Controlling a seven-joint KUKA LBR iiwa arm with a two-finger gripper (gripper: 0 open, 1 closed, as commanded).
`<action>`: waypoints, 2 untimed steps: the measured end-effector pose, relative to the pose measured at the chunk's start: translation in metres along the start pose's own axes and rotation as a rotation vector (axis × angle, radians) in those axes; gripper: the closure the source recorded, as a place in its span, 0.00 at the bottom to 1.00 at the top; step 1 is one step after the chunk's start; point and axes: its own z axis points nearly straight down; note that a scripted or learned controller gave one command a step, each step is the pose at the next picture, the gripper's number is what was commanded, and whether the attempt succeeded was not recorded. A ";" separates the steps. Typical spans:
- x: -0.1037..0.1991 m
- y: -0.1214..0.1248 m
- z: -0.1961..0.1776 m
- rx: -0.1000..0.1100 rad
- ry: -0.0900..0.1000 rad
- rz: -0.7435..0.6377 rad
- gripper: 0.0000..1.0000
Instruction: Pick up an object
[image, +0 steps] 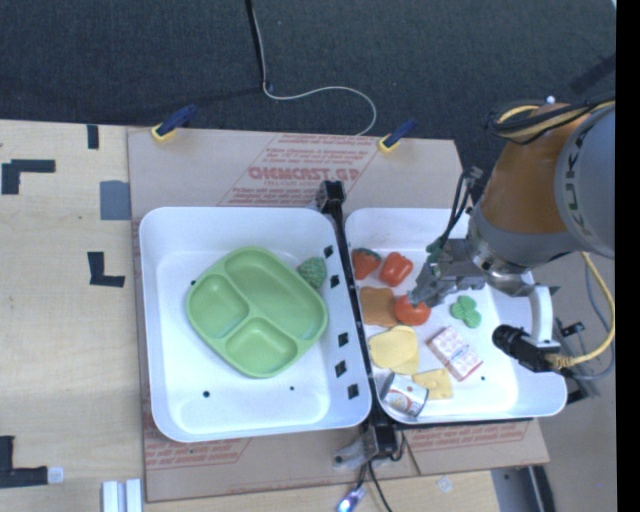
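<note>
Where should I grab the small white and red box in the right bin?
Probably from straight above the box, fingers closing across its short sides: it lies flat and angled, with bare bin floor on both long edges. The yellow piece sits close below it.

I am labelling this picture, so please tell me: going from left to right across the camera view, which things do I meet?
Green divided plate → small green toy → black divider between the bins → yellow piece → pink box → grey and orange arm.

White bins (165, 300); a light green tray (257, 312); a red tomato (411, 311); a yellow slice (394, 347); grey arm (600, 190) with an orange band (525, 175).
</note>
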 end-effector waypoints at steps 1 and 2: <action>0.047 0.010 0.002 0.000 0.000 0.000 1.00; 0.071 0.028 -0.014 -0.003 -0.001 0.002 1.00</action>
